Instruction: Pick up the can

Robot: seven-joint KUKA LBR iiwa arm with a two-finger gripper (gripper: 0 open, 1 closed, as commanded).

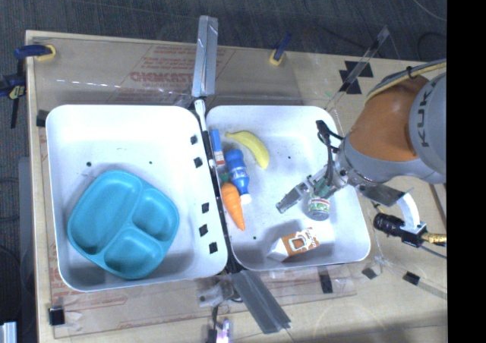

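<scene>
The can point(319, 208) is a small silver cylinder with a green-marked top. It stands in the right bin point(292, 118), near that bin's right wall. My gripper point(309, 196) hangs low over the bin, directly at the can's upper left and touching or nearly touching it. A grey part of the gripper juts left towards the bin's middle. The arm's orange band point(383, 125) sits above and to the right of the can.
The right bin also holds a banana point(253, 147), a blue bottle point(238, 171), a carrot point(234, 206) along its left wall, and an orange-and-white carton point(298, 243) just below the can. A blue divided plate point(123, 222) lies in the left bin point(114, 125).
</scene>
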